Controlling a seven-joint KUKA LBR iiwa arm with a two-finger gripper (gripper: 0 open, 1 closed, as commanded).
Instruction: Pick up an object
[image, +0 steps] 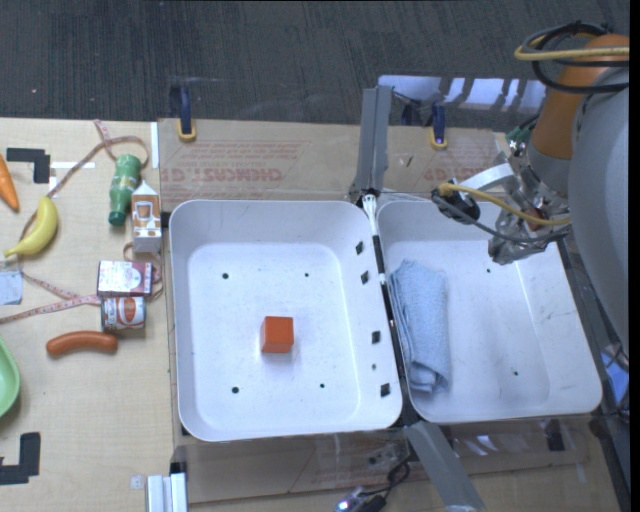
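Camera view frames are read here from the near edge of the bench outward. Nearest, in the left shallow white plastic bin (190, 300), a small orange cube-shaped block (278, 334) is seen lying alone near the middle of the floor. Beside it, in the right shallow white plastic bin (560, 370), a folded pale blue cloth towel (420, 318) is laid along the left wall. Farther back, the two-finger gripper (508, 247) is held above the far side of the right bin, well apart from both items, and nothing is gripped; whether it is parted or closed cannot be told. The approach step is judged to be in hand: a target must be chosen, and the gripper must be carried over it and lowered.
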